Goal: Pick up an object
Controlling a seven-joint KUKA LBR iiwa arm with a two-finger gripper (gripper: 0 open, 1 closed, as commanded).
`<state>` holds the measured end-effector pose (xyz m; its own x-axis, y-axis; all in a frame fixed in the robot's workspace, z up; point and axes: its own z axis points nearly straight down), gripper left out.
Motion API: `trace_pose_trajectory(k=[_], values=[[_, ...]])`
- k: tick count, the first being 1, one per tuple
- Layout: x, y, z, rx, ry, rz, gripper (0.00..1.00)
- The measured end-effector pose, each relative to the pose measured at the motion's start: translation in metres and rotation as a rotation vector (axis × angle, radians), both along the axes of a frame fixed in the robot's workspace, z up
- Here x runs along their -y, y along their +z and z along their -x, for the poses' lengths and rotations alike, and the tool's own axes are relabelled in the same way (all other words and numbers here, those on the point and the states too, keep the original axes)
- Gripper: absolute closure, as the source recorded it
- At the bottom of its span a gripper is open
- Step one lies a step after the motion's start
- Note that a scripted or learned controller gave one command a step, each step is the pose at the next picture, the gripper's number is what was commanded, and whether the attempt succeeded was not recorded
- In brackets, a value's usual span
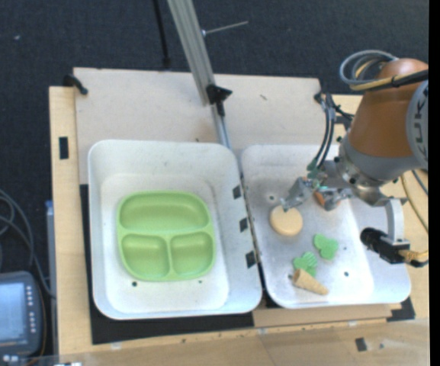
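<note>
Round tan cookie-shaped toy (pixel 286 222) lies just below the gripper (pixel 294 197), whose grip state I cannot tell. Flat and low, it may slip aside if the approach is off-centre.

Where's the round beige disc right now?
The round beige disc lies in the right white bin, near its left-centre, just below the gripper and up-left of the small green pieces.

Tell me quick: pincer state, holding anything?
Pincer: cannot be told; it sits low in the right bin, just above the round tan disc, with nothing seen gripped.
</note>
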<state>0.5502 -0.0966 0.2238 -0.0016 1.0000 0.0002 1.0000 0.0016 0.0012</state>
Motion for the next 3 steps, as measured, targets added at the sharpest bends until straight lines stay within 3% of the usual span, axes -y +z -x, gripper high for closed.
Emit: trace_pose_trajectory(k=[1,3], values=[[0.000,0.000,0.000,0.001,-0.004,0.000,0.00],[0.002,-0.123,0.006,-0.006,-0.004,0.001,0.00]])
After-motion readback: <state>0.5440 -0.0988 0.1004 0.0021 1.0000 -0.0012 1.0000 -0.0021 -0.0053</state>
